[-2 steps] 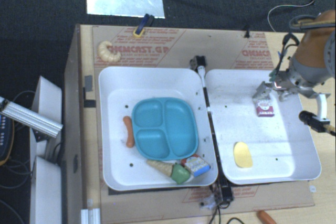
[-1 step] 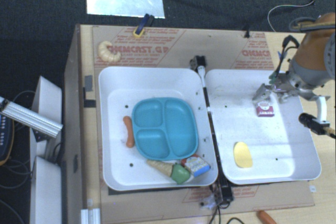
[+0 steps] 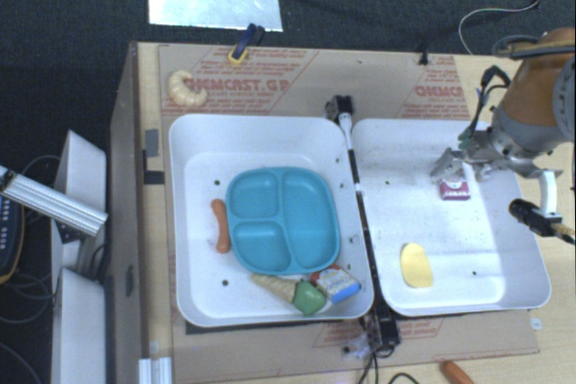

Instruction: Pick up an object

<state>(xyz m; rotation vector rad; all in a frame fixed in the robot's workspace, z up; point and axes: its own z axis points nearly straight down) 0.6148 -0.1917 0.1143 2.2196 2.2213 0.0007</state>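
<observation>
We start at the claw (image 3: 461,165), which hangs low over the right bin (image 3: 504,292), right above a small red-and-white packet (image 3: 454,189). Its prongs look splayed wide, i.e. released; nothing sits between them, so no grasp yet.

The packet lies flat on the bin floor, just under the claw, well apart from the walls. We judge it light, thin and prob. a bit slick, maybe crinkly: it may slide or flip if nudged. Best hold, we'd say, is across its short sides, pinching straight down, since it offers little height.

Farther from the packet, toward the near rim of the same bin, lies a yellow oval thing (image 3: 416,265), smooth-looking, rounder, perhaps easier to clamp.

The bin floor is smooth white plastic w/ low friction, we'd guess. Plenty of free room around the packet.

Beyond, left of the packet, the left bin (image 3: 193,220) holds a blue divided tray (image 3: 283,220), an orange sausage-like piece (image 3: 220,225) beside it, and a few toy foods (image 3: 310,290) at its near edge. Both bins rest on the table (image 3: 270,85).
</observation>
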